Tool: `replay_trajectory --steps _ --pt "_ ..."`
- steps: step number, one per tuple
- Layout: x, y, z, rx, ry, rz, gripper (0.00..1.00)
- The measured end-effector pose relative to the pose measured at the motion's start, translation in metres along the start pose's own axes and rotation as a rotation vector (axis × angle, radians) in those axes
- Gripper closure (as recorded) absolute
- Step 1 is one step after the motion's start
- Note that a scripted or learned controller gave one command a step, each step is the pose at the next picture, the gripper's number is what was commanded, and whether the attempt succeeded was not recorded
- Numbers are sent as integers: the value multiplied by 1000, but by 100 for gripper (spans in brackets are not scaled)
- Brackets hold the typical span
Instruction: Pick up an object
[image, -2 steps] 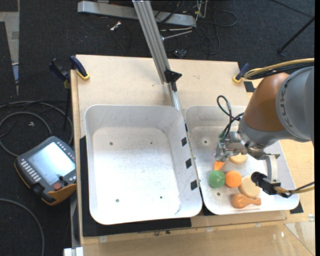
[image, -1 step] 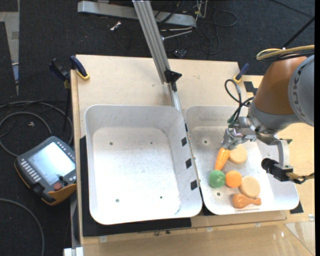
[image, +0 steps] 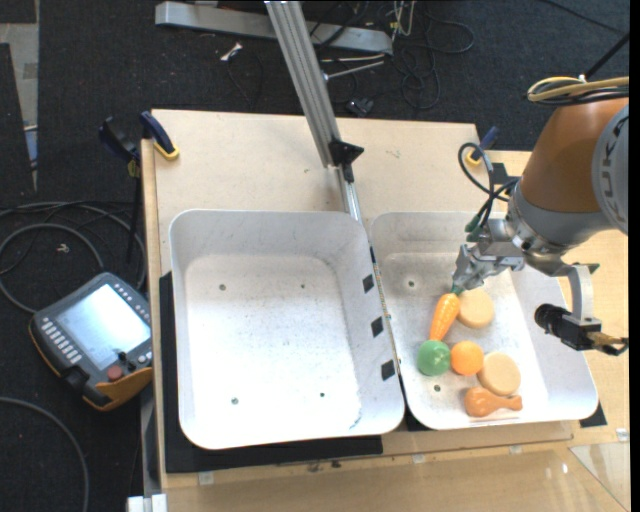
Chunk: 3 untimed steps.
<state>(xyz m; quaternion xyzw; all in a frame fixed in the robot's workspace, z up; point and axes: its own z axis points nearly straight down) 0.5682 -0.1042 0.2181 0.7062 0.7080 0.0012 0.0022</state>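
- Over the right bin (image: 400, 262), the gripper (image: 468, 281) hangs low, its tip just above the leafy end of a toy carrot (image: 444, 315).
- From where I stand, whether its fingers are spread or pressed together I cannot tell; they are dark, small and bunched against the wrist.
- Nothing shows between them, so I would not say anything is held yet.
- All the pickable things sit in the near-right part of that bin: the carrot lies at a slant, a pale round piece (image: 476, 309) just right of it, a green ball (image: 433, 357) below, an orange ball (image: 467, 358) beside the green one, a tan disc (image: 500, 374) to the right, and an orange pear-shaped toy (image: 487, 402) nearest the front rim.
- My guess is the carrot is the target, perhaps the pale piece next to it.
- Trouble I can picture: the carrot and the pale piece touch or nearly touch, so a finger coming down could land on the wrong one or wedge between them and shove both aside.
- Another risk: the carrot's top end is narrow and slanted, so a grip there may slip off as the arm lifts.
- Round neighbours would roll if nudged, scattering the cluster.
- Left of all this, the left bin (image: 190, 260) plays no part.
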Motion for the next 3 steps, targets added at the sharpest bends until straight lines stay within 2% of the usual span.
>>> replay_trajectory --steps 1,3 --pt "54 -9 8 7 3 -5 100" --pt "168 -20 -13 3 4 -7 100"
